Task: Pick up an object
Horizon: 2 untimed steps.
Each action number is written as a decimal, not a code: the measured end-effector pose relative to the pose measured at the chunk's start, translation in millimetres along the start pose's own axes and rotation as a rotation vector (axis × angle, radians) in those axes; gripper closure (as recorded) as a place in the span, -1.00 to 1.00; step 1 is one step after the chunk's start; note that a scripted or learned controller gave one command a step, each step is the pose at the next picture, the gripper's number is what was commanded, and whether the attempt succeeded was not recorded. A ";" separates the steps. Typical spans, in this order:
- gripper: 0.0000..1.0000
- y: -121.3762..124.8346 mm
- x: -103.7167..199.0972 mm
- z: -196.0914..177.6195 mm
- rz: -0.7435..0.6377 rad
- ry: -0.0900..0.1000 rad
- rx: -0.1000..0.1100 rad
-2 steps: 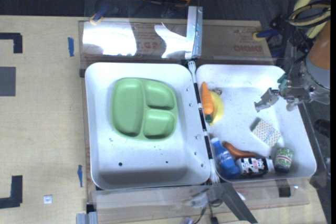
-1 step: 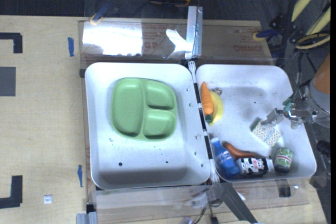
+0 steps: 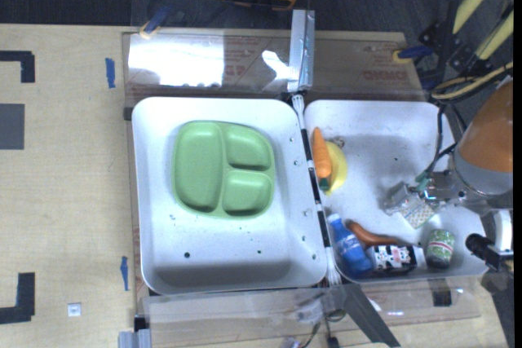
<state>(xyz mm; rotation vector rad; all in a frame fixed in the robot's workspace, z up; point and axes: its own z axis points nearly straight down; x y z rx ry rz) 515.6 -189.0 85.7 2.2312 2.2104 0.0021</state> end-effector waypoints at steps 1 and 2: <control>1.00 -0.5 -0.7 -8.8 0.003 0.000 0.000; 1.00 90.5 41.6 -99.5 0.099 -0.001 0.005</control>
